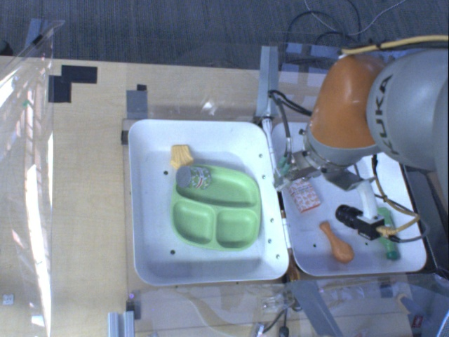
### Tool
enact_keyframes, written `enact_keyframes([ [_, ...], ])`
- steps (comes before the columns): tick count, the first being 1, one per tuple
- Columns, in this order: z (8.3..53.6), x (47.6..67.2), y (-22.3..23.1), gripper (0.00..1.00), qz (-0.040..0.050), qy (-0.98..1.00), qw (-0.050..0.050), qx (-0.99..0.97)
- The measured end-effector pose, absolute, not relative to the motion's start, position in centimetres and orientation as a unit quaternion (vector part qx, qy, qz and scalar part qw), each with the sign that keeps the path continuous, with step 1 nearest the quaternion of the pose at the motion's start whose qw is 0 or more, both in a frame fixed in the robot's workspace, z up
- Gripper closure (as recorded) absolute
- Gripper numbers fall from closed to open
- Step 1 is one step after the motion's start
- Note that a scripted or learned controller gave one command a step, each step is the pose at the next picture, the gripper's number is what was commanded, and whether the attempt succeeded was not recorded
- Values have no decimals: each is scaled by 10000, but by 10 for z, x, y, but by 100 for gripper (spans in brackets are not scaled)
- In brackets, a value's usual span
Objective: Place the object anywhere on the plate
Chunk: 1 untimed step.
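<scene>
Here's the packet [305, 195], red-and-white patterned, lying flat in the right bin [309, 258] close to the wall shared with the other bin. The task names no particular object, but my read is that this is the one in play, because the gripper [293, 168] hangs right at its upper-left edge. Released or clenched? I cannot tell from here; the wrist hides it, and nothing shows as being held.

Just below the packet lies an orange wooden spoon [337, 243], and a small green thing [390, 250] sits near the far wall, both apart from the packet.

Across the wall, in the left bin [151, 209], is the green plate [214, 216] with three compartments. A grey round thing [193, 179] rests on its upper-left corner, and a yellow piece [181, 154] lies just beyond that.

To do this well, centre over the packet rather than its edge. It's thin and flat, so it will likely be hard to pinch. Lift it well over the wall, then aim for the two lower compartments, away from the grey thing.
</scene>
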<state>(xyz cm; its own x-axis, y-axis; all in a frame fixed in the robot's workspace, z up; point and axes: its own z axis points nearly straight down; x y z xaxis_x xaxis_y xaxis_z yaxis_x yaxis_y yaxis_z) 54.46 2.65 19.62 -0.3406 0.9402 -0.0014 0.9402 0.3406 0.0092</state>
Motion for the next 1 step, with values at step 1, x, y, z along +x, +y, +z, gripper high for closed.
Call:
enact_keyframes([
  [1, 196, 545, 26, 0, 33, 8186, 32, 5743],
])
